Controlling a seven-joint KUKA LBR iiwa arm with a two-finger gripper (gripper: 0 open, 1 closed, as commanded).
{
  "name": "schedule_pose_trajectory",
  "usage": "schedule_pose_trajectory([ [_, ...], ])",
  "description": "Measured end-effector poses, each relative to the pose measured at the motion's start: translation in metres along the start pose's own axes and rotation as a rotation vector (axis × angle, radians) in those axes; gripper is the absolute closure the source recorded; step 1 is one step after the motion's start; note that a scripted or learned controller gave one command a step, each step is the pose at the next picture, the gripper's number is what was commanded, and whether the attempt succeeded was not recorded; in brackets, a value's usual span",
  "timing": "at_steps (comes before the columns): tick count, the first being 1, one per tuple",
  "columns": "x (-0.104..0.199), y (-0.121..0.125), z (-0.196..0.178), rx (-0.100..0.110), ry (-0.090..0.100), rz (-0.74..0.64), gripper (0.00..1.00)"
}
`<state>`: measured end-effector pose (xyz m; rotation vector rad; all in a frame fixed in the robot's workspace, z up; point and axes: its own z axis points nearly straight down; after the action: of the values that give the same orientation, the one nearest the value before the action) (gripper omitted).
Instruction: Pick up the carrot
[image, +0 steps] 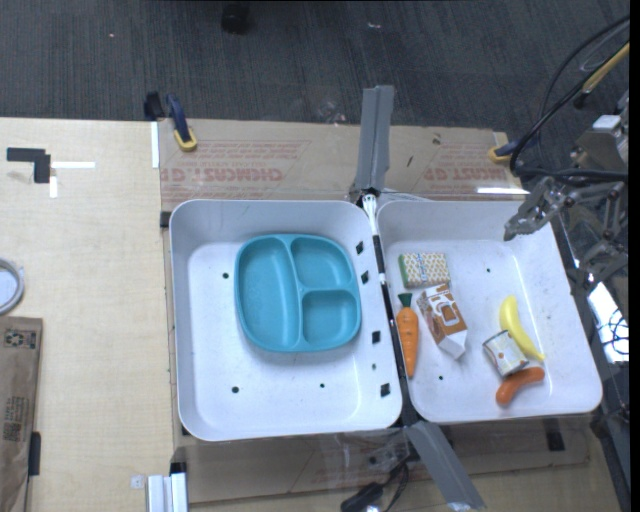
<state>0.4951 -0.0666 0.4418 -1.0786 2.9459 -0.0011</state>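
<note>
Nearest in the right white bin (560, 400) lie an orange sausage (519, 386), a small tin can (503, 353) and a yellow banana (520, 327). The small orange carrot (407, 338) lies against that bin's left wall, just beside a tilted carton (443, 320). Farther right, the gripper (527, 218) hovers over the bin's far right corner; whether its jaws are open cannot be told.

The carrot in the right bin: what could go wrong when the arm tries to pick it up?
1. The carrot lies right against the left wall of the right bin, so one side of the tool may hit that wall.
2. A small carton lies close beside the carrot and could be pushed or grabbed instead.
3. The tool sits near the bin's far right corner, so it must cross over the banana and the can.
</note>
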Motion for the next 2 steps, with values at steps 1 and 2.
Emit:
schedule_pose_trajectory([
  [1, -0.009, 0.003, 0.000, 0.000, -0.001, -0.102, 0.00],
  [2, -0.045, -0.032, 0.001, 0.000, 0.000, 0.245, 0.00],
])
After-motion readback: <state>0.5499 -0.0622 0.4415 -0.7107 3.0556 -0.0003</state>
